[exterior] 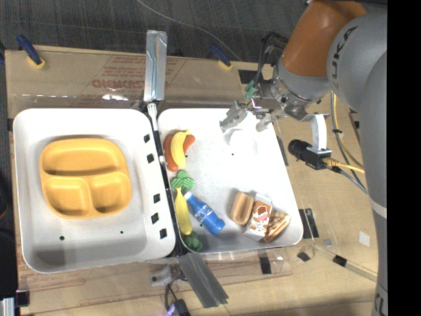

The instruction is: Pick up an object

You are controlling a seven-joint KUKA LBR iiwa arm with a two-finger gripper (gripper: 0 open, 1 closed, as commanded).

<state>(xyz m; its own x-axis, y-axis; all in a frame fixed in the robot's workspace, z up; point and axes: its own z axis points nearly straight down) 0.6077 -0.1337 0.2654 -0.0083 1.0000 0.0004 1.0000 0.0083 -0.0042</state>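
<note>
We see a thick grey arm [365, 64] carrying a broad orange band [319, 28] just behind the jaws' mount. Faint lettering marks the grey shell. The wrist [289, 101] is metallic, with black and yellow cables looping beside it and a small green part nearby.

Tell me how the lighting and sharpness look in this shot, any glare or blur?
In the camera view, light is even and soft; the yellow divided tray shows mild sheen, the right bin a faint shadow under the gripper; the gripper looks slightly blurred, while the blue bottle stays fairly sharp.
</note>
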